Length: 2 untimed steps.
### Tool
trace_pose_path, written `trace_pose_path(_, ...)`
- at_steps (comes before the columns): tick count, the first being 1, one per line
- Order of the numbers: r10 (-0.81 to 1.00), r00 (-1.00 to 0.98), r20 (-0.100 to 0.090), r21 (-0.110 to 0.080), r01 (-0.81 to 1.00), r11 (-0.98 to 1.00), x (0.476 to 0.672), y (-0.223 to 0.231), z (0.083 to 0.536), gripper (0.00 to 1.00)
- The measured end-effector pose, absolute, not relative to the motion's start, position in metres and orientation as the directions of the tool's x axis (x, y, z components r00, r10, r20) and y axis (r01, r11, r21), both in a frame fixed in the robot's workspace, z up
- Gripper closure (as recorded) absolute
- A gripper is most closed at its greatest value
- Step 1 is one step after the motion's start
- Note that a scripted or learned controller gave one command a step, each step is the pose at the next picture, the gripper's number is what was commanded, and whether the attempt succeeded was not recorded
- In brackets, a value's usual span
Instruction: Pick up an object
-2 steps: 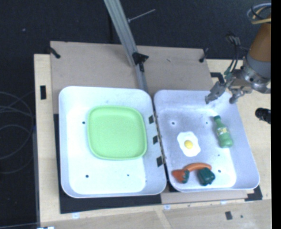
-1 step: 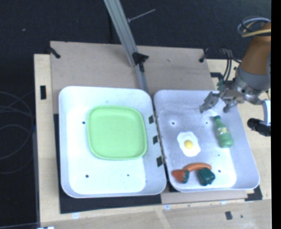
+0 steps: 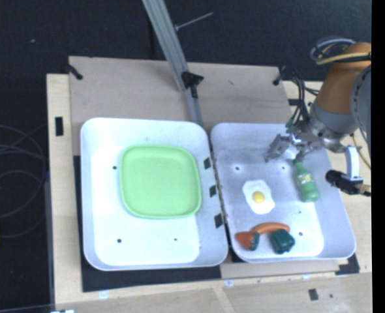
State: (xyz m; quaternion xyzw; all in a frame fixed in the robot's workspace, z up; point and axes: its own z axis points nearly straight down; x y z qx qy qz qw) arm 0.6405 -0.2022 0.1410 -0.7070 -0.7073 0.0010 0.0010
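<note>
The green bottle (image 3: 305, 182) lies flat in the right bin (image 3: 333, 240) near its right wall, long axis running near to far, cap toward the far side — right by the gripper (image 3: 287, 145), whose fingers are spread and empty. Close on its left sits a fried egg (image 3: 258, 196); nearer the front lie a hot dog (image 3: 271, 228), a red piece (image 3: 247, 240) and a dark green piece (image 3: 283, 241) — the left bin (image 3: 98, 233) holds a green plate (image 3: 160, 180).

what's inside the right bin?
In the right bin: a fried egg toy, a green bottle, an orange sausage, a red piece and a dark green piece. The pincer covers some floor near the bottle.
</note>
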Motion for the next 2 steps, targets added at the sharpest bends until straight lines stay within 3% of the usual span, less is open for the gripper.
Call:
trace_pose_path(1, 1.000, 0.000, 0.000, -0.003, 1.000, 0.000, 0.640, -0.202, 0.099, 0.00)
trace_pose_path(2, 1.000, 0.000, -0.002, 0.002, 1.000, 0.000, 0.641, -0.203, 0.112, 1.00)
